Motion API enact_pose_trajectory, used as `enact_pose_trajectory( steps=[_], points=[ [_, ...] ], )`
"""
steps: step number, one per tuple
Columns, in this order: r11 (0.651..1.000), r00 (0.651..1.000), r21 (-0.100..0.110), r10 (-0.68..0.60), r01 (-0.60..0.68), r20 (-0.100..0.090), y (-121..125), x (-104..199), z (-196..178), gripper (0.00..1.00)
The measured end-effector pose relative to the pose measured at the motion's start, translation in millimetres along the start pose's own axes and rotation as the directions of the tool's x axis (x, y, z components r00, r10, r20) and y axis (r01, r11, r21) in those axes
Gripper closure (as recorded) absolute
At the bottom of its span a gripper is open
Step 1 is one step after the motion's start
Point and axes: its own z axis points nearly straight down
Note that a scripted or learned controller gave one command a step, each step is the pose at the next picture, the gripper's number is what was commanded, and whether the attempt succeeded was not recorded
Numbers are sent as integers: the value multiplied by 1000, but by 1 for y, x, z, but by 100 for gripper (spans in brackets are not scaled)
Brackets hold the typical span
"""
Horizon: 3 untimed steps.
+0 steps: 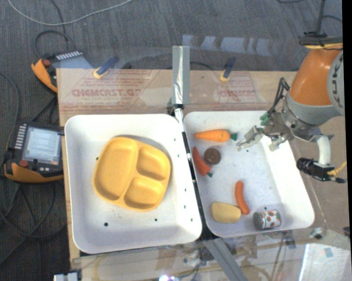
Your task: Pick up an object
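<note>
Orange carrot (212,136) beside jaws (262,138), above right bin (281,179).

Loose items in the right bin, all lying apart from the gripper (259,137)

A carrot (212,136) lies on its side just left of the fingertips, green top toward them. Lower left sit a brown disc (212,156) and a red pepper (200,161) (tilted against the bin's inner wall). Well below the tool lie a small orange sausage (242,197), a pale yellow potato (226,212) touching its lower end, and a small can (267,219) on its side.
</note>
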Motion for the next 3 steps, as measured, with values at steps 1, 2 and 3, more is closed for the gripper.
enact_pose_trajectory(
  steps=[1,2,3],
  points=[
    [999,999,-11,-39,39,3,-72,39,103,0],
    [999,999,-16,-39,39,4,-70,39,93,100],
    [999,999,-1,-45,45,5,-52,32,-17,100]
  ],
)
